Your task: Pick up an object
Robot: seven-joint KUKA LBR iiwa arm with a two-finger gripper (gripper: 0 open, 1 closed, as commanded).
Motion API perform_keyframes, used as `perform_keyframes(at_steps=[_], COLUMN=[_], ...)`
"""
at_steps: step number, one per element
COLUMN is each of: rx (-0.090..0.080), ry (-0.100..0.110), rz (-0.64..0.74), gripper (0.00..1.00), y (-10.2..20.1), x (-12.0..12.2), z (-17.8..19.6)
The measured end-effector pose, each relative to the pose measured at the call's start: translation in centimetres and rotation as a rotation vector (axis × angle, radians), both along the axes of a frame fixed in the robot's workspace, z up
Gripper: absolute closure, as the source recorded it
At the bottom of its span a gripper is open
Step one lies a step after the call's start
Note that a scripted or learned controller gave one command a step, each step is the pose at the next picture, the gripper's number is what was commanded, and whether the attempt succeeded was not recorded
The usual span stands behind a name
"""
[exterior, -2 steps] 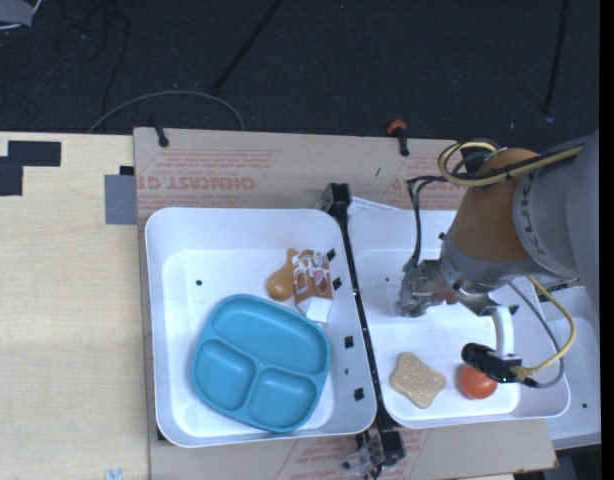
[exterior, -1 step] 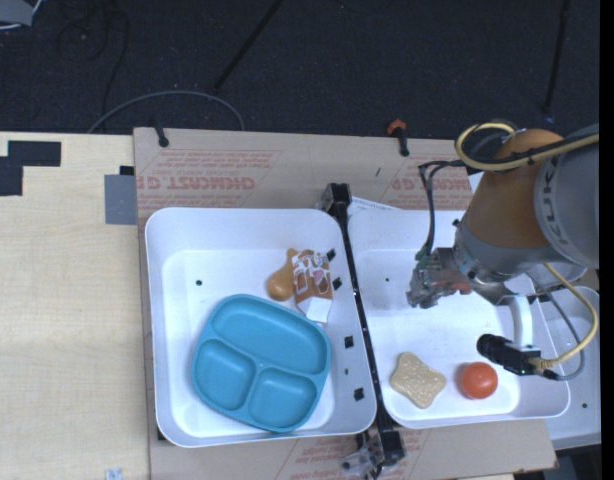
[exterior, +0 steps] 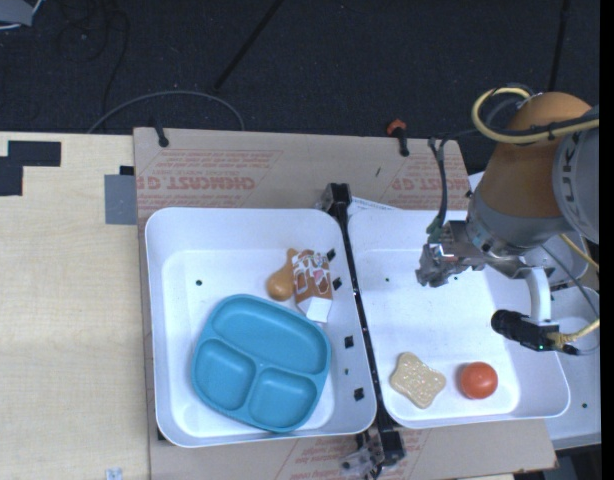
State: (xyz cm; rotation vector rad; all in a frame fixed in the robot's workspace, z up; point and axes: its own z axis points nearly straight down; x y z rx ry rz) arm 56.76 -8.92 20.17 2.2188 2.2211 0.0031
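Observation:
In the right bin [exterior: 407,298], a tan cracker-like piece [exterior: 418,379] lies near the front wall, with a small red ball-shaped object [exterior: 477,379] just to its right. My gripper [exterior: 435,266] hangs over the upper middle of this bin, well behind both objects and apart from them. Nothing shows in its grasp. The grey arm with its orange band [exterior: 532,178] comes in from the right.
The left bin [exterior: 172,268] holds a blue divided plate [exterior: 259,361] and an orange-brown toy with a white patterned piece [exterior: 302,276] against the divider. A black cable part [exterior: 522,330] hangs at the right bin's right side.

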Motion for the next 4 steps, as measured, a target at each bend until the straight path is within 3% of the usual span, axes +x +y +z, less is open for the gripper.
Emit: perform_keyframes(at_steps=[1, 2, 4], rx=[0.000, 0.003, 0.002], ry=[0.004, 0.007, 0.004], rz=[-0.001, 0.003, 0.004], gripper=[1.00, 1.00, 1.00], y=[-0.1, 5.3, 16.5], x=[0.0, 0.6, 3.8], z=[1.3, 0.5, 2.6])
